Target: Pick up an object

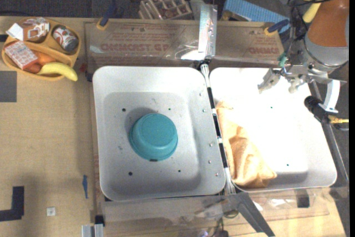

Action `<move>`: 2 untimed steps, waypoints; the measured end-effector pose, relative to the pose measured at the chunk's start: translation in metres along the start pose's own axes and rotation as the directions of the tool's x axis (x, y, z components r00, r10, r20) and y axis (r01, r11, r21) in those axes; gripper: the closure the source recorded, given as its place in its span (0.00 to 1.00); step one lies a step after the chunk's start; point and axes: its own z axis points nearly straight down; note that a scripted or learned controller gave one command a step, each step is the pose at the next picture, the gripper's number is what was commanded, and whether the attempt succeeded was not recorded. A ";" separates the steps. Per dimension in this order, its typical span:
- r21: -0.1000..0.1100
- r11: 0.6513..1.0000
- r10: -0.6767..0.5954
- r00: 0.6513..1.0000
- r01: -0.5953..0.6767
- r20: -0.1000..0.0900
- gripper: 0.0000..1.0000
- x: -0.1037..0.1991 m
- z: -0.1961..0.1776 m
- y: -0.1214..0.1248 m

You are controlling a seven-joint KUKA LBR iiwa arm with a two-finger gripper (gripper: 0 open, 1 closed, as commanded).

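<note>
Cloth (248, 159) sits nearest us, in the right bin (310, 136) below-left of the claw (282, 81), against the divider; its long axis runs from the bin's near edge back toward the far edge. Bowl (155, 136) lies well left of the claw, rim down. We judge nothing picked yet: the claw hangs over bare floor, fingers apart, gripping nothing.

1. We see a tan counter (44, 136) filling the left and lower part of the frame.
2. Two shallow white bins sit on it side by side, touching: the left bin (108, 91) at centre, the right bin (310, 141) toward the right.
3. A yellow tray (11, 58) of toy food rests at the upper left, a banana (58, 69) at its lower edge.
</note>
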 end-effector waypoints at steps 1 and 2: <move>-0.001 0.997 -0.081 0.997 0.081 0.000 0.00 0.021 0.057 -0.047; -0.009 0.990 -0.140 0.990 0.140 0.002 0.00 0.041 0.105 -0.081</move>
